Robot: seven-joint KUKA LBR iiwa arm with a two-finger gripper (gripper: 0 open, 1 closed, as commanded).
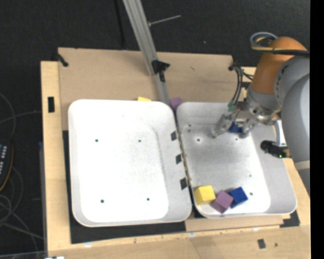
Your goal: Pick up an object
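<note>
The wooden bench (124,74) is flat, pale brown and matte, and carries two shallow white bins with rounded corners and smooth, faintly speckled floors. The left bin (124,161) adjoins the right bin (227,161) along a shared edge. The grey arm (297,107), with its glossy orange band, reaches over the right bin's far right corner. The gripper (233,124) sits low over that bin's far end; a small blue object (237,127) shows at its fingertips, but whether the fingers are apart or clamped on it cannot be determined. At the right bin's near edge, three small matte blocks lie clustered and touching: a yellow cube (204,193), a purple cube (223,200) and a blue cube (238,195).
</note>
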